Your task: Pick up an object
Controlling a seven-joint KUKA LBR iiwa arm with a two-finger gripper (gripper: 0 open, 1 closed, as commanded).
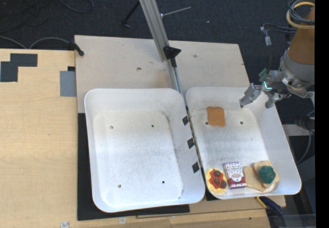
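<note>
In the camera view, the end effector hovers over the far right edge of the right bin, its two fingers spread apart and holding nothing. A brown bread slice lies in that bin's far part. Along its near edge sit a small pizza, a red carton and a green-topped toast.

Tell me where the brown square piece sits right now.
The brown square piece lies in the right bin, near its far end by the divider, apart from the items along the near edge and left of the gripper.
</note>
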